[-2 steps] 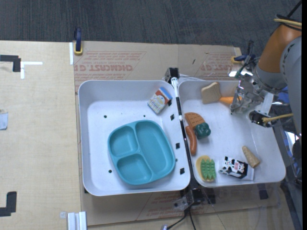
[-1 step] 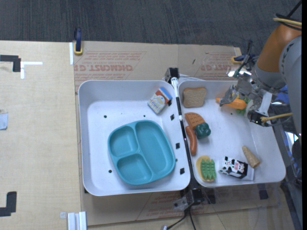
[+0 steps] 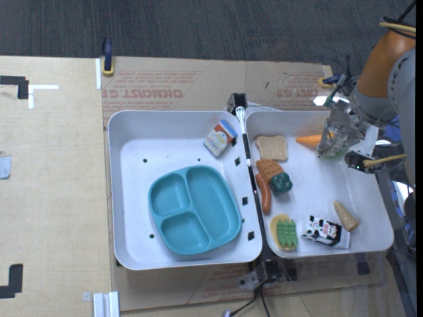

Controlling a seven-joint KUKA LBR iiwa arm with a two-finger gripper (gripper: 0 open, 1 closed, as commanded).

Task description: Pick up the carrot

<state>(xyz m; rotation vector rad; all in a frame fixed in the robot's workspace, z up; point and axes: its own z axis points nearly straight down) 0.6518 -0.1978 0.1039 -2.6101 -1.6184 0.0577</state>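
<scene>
Jaws seemingly closed around the orange tapered carrot's (image 3: pixel 308 139) thick end, though blur hides the two-finger gripper (image 3: pixel 332 144); carrot lies just right of the tan bread slice (image 3: pixel 271 148).

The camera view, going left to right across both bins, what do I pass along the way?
Blue divided plate → small carton in the left bin → bread slice → cow-print carton → carrot → tool.
</scene>
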